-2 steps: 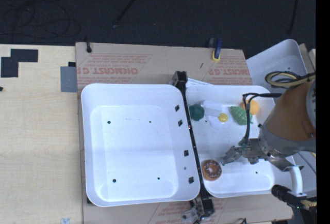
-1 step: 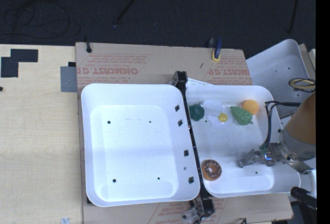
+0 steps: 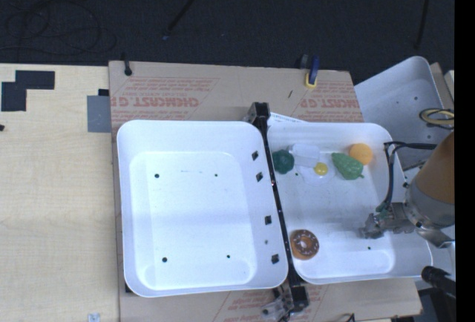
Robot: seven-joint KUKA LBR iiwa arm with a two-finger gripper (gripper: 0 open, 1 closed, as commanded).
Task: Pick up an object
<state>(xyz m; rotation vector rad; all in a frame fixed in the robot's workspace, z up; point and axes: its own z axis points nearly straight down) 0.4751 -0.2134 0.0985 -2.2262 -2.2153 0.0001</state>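
1. The bench (image 3: pixel 52 187) is pale wood at the left, with a sheet of printed cardboard (image 3: pixel 223 94) lying under both bins.
2. The left bin (image 3: pixel 194 136) is a shallow white tray with small dark holes in its floor.
3. A black divider strip (image 3: pixel 271 202) runs from far to near between the two bins, where their rims meet.
4. The right bin (image 3: pixel 349 268) holds all the loose things.
5. A dark green round object (image 3: pixel 283 161) lies in the far left part of the right bin, just beside the divider.
6. A brown ring-shaped doughnut toy (image 3: pixel 304 244) lies near the front edge of the right bin, left of its middle and well apart from the others.
7. A small yellow ball (image 3: pixel 320 169) sits to the right of the dark green object, beside a clear, hard-to-read item (image 3: pixel 304 153).
8. A lighter green leafy object (image 3: pixel 347 165) lies right of the yellow ball, touching or just beside an orange ball (image 3: pixel 361 153) at the far right of the bin.
9. The gripper (image 3: pixel 376 228) is low over the right side of the right bin, near its right wall, apart from every object.
10. Whether the jaws are wide or narrow I cannot tell; nothing shows between them.
11. The arm (image 3: pixel 438 187) comes in from the right edge, grey with an orange band.
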